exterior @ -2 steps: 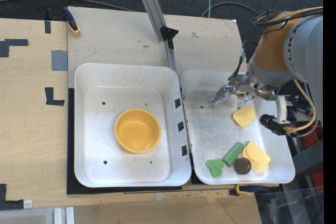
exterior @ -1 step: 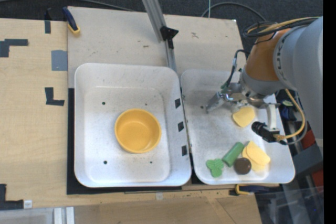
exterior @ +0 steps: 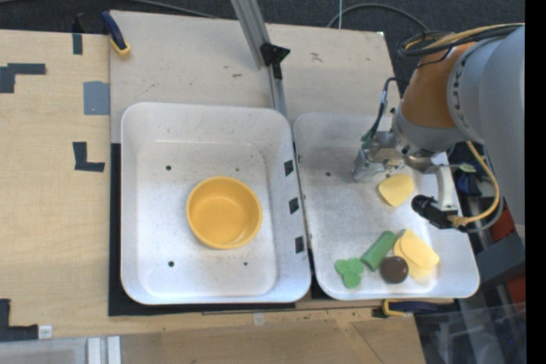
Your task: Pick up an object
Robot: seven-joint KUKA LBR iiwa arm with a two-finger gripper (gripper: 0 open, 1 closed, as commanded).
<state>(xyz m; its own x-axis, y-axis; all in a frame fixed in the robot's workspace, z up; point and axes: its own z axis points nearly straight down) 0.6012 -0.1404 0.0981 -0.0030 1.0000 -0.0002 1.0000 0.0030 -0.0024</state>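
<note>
My gripper (exterior: 373,167) hangs low over the right bin (exterior: 328,209), near its upper right part. A pale yellow wedge-shaped piece (exterior: 396,189) lies just to the gripper's lower right, touching or nearly touching it. At the bin's front right sit a green block (exterior: 378,251), a green leafy piece (exterior: 349,271), a brown round piece (exterior: 393,269) and a yellow piece (exterior: 417,253). A yellow bowl (exterior: 224,211) stands in the left bin (exterior: 153,141).
A slanted metal pole (exterior: 247,0) rises from the divide between the bins. Cables (exterior: 358,13) trail across the back of the bench. The grey arm with its orange band (exterior: 431,94) fills the right side above the right bin.
</note>
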